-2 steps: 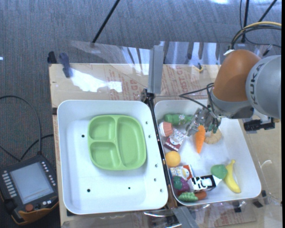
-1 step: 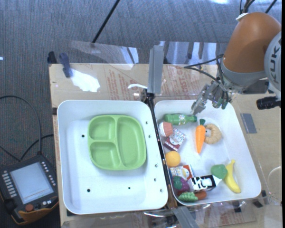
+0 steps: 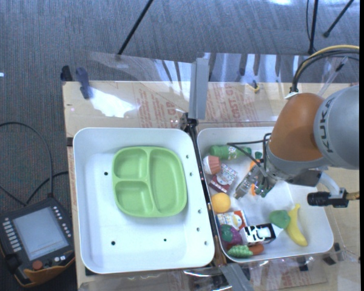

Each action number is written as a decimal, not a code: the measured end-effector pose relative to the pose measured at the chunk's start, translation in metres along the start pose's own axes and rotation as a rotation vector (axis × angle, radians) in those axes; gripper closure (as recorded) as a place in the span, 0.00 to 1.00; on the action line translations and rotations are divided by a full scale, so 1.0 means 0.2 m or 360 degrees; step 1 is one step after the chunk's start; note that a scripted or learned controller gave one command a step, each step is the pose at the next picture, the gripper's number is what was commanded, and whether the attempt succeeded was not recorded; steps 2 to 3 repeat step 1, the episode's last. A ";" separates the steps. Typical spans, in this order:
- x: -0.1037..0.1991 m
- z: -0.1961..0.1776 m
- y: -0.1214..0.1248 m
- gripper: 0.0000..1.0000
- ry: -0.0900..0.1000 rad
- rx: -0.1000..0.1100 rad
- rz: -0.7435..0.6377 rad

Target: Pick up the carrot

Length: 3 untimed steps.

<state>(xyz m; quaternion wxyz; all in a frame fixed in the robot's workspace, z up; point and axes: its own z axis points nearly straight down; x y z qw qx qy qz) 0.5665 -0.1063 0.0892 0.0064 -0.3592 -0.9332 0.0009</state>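
The green divided plate (image 3: 150, 180) lies in the left bin (image 3: 85, 223), well clear of the work. Right of the plate, in the right bin (image 3: 324, 226), an orange ball (image 3: 220, 202) sits just beside the gripper (image 3: 250, 185), which is poised low, clenched on the carrot (image 3: 252, 165) held between its fingers, probably ready to lift. A banana (image 3: 298, 226) lies further right.

Divided plate (image 3: 150, 181) was set in left bin (image 3: 91, 247); orange (image 3: 221, 202), banana (image 3: 298, 227) and carrot (image 3: 250, 170) were placed in right bin (image 3: 325, 223), beneath gripper (image 3: 252, 187).
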 end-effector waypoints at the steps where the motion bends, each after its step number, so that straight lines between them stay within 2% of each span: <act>1: -0.06 -0.45 -0.14 1.00 -0.0029 -0.0017 0.0055; 3: -0.06 -0.45 -0.14 1.00 -0.0029 -0.0017 0.0055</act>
